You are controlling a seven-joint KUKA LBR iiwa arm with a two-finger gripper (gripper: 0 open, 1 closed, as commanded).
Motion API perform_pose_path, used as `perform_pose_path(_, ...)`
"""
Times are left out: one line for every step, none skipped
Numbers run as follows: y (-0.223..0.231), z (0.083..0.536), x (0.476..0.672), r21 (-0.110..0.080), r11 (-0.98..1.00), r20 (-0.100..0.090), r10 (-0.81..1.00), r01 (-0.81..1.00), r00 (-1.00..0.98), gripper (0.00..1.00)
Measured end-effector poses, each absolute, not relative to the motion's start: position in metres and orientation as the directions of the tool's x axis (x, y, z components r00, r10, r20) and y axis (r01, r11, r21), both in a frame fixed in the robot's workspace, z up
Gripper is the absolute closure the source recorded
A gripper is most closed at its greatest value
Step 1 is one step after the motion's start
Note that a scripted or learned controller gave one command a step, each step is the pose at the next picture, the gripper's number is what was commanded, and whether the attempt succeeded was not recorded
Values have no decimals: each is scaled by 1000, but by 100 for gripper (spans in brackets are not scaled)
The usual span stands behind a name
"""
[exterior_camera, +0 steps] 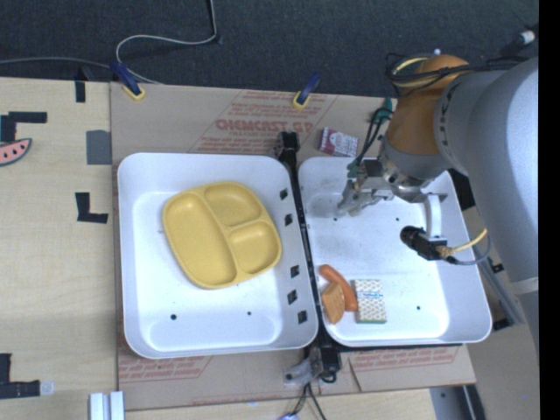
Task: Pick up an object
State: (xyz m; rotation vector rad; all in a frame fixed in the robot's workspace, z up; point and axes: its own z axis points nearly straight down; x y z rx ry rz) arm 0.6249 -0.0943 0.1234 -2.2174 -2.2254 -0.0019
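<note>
Inside the left bin (140, 261) lies a yellow divided plate (221, 233). Near the right bin's (455, 309) front edge sit an orange toy (335, 290) and a small packet (370, 301). Farther back, the gripper (350, 201) hovers empty, fingers slightly apart.

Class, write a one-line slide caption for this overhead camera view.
Gripper hovers in right bin near sponge; yellow tray sits in left bin.
</note>
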Motion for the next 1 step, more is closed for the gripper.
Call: perform_pose_path(-94,123,625,1,3,1,1000,1000,-3,0)
